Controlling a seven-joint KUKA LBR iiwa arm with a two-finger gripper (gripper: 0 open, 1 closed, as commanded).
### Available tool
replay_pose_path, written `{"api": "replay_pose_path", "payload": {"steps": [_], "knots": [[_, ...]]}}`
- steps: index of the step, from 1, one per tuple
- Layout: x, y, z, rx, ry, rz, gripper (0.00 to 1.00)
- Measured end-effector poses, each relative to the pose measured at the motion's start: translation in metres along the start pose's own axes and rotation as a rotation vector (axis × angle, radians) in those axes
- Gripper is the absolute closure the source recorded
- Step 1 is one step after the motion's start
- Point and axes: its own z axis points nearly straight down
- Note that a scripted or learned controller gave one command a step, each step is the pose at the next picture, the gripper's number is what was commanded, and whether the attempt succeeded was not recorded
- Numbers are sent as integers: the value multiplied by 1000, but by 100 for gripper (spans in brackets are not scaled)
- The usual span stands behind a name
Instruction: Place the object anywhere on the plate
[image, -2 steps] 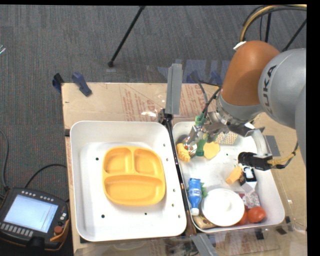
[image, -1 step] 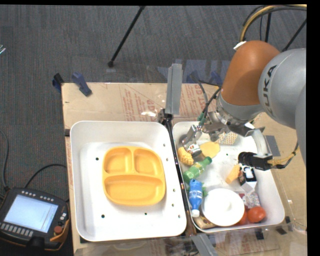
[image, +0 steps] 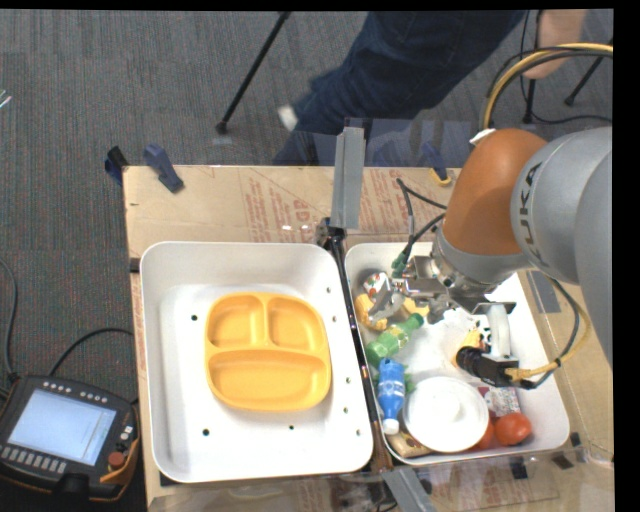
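Over the right bin (image: 558, 400) the grey arm (image: 560, 200) reaches in from the right, its orange band bulking above the wrist, and the gripper (image: 400, 295) sits low at the bin's upper left corner, close to the divider between the bins. Whether its jaws are open or closed on anything cannot be told; clutter and cables crowd them. Below the gripper lie a green bottle (image: 392, 342), a blue bottle (image: 391, 385), a round white lid (image: 446, 412) and a red tomato-like piece (image: 512, 428), packed tight with little free floor between them.

By contrast, the left bin (image: 170, 300) has wide bare margins around the yellow divided plate (image: 268, 352), which lies flat near its centre with all three compartments bare. Both bins rest on a cardboard-covered bench (image: 240, 200). A teach pendant (image: 65, 428) lies on the grey carpet at lower left, and a person's legs (image: 400, 70) stand beyond the bench.
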Motion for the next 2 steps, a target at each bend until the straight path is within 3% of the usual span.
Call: {"api": "replay_pose_path", "payload": {"steps": [1,2], "knots": [[-2,0,-9,2,1,3,100],[51,-29,0,-1,-2,-329,100]]}}
